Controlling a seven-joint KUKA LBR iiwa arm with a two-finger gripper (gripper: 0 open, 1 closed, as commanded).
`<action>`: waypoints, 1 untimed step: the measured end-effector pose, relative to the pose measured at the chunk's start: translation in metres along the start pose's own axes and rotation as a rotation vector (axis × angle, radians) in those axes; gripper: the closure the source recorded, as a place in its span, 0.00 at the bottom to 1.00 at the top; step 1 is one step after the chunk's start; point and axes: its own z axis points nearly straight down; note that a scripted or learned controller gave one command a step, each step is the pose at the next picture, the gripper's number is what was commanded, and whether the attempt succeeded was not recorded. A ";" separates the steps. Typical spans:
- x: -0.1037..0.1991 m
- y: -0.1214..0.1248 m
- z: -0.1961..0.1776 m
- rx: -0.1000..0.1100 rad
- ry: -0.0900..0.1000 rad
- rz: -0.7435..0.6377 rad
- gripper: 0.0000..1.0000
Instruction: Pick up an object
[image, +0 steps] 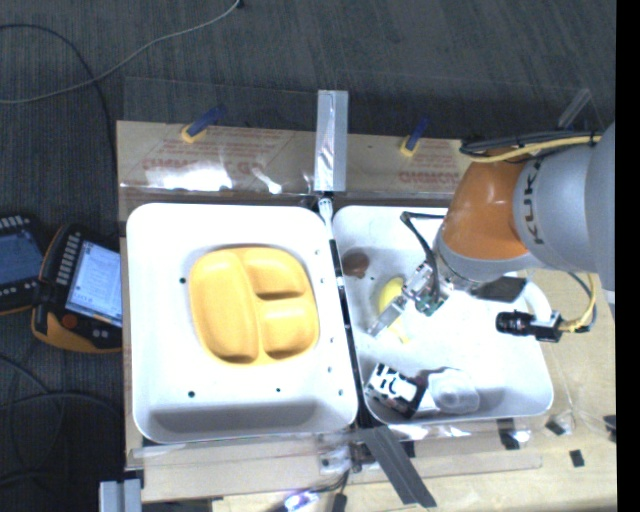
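Observation:
The right bin (520, 400) holds several small objects. A yellow rounded object (387, 293) lies near its left wall, and a small brown round object (355, 263) sits just above and left of it. A black-and-white object (392, 385) and a clear plastic piece (458, 392) rest along the front wall. My gripper (386, 318) points down and to the left over the bin's left half. It sits right beside the yellow object, just below it. I see nothing lifted off the bin floor.
The left bin (160, 380) carries a yellow divided plate (255, 303). A ridge where the two bins meet (341, 310) runs just left of the gripper. The orange-banded wrist (485, 220) covers the right bin's upper middle. A black cable part (525, 322) lies to the right.

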 end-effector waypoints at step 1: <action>-0.001 0.002 -0.011 -0.007 -0.004 0.000 1.00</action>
